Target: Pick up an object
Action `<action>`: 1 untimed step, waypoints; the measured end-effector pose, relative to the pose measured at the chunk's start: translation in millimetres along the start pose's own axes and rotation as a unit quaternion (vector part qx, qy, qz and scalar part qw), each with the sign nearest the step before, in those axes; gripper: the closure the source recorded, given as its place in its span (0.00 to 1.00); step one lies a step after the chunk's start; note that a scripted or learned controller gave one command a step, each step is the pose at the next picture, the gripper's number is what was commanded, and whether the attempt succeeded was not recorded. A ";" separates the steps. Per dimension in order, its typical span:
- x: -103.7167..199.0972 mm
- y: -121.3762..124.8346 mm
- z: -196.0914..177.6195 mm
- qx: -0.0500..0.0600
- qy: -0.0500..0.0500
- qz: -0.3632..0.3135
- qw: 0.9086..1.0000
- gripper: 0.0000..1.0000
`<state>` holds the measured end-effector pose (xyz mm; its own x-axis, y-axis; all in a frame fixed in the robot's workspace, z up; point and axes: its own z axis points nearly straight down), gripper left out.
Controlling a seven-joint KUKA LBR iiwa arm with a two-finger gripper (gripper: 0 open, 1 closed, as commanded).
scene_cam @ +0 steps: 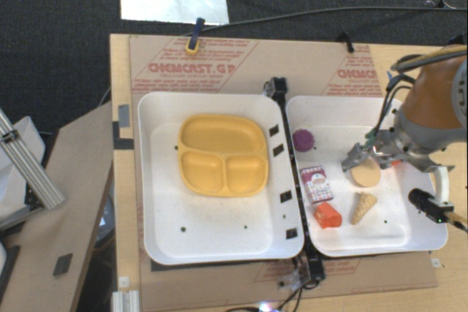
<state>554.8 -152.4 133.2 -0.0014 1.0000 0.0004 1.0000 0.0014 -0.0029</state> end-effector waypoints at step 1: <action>0.4 0.1 51.4 0.000 0.000 0.000 1.000 0.00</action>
<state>554.8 -152.0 81.9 -0.0013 1.0000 0.0007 1.0000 0.0013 -0.0020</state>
